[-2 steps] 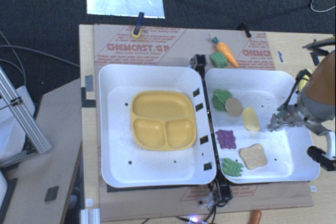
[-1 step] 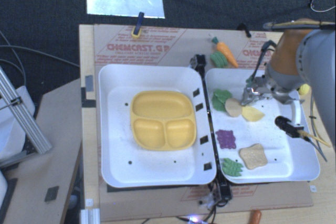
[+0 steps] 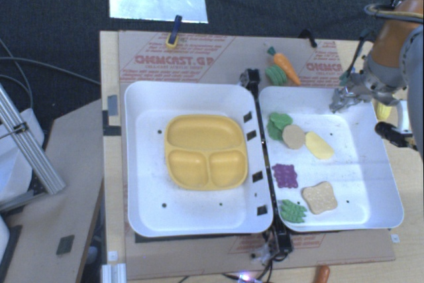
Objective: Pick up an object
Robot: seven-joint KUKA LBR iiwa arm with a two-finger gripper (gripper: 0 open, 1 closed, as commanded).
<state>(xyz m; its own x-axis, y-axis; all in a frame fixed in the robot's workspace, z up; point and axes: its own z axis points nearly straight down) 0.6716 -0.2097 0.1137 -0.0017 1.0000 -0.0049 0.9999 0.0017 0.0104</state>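
Toast slice, near edge of right bin; toy foods cluster leftward. Yellow tray in left bin. Cardboard-lined worktop. Pincer over far rim; spread unreadable.

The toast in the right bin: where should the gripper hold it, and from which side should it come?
Come straight down on the toast. It lies flat near the front of the right bin, so grip across its two opposite edges. The green leaf lies close on its left, so place the fingers on the near and far edges.
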